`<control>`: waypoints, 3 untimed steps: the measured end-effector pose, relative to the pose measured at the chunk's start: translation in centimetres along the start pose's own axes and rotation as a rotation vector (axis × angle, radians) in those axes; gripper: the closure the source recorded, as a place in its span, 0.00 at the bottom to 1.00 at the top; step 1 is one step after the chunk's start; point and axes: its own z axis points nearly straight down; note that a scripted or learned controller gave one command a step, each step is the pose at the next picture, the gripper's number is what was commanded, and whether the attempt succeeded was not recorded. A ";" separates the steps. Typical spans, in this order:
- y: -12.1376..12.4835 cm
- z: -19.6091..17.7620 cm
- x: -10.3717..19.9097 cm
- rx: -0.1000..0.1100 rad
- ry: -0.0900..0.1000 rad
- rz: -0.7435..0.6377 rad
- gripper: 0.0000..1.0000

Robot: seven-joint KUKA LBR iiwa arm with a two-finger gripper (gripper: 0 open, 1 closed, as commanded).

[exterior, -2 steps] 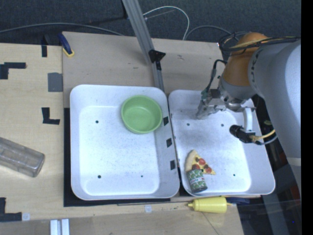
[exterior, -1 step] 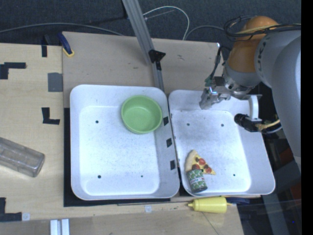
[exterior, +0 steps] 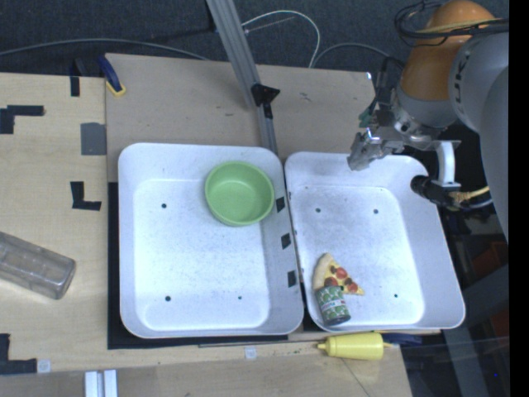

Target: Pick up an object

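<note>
Sitting across the middle of the counter point(exterior: 182, 98) are two white bins, side by side and touching along their inner rims. Reaching in from the counter's right edge, the arm point(exterior: 450, 52) is holding its gripper point(exterior: 361, 157) over the far rim of the right bin point(exterior: 430, 246); whether the jaws are apart or together cannot be told at this angle, and nothing is showing between them.

The left bin point(exterior: 145, 246) is holding one green bowl point(exterior: 239, 193), upright, toward its far right corner. The right bin is holding a small can point(exterior: 334, 306) and a pizza-slice toy point(exterior: 335, 273), touching each other near the bin's near left corner. These look like the likeliest targets, well apart from the gripper.

Risks, as judged: the two small items are lying pressed together close to the bin wall, so a descent could catch both, nudge one aside, or strike the rim. A yellow bottle point(exterior: 355, 346) is lying on the counter's near edge, and a clear container point(exterior: 33, 265) at its left edge.
</note>
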 end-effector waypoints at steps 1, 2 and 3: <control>-0.8 -1.5 5.2 0.004 0.003 -0.005 1.00; -0.7 -1.3 10.2 0.005 0.002 -0.004 1.00; -2.1 -1.7 16.5 0.007 0.002 -0.006 1.00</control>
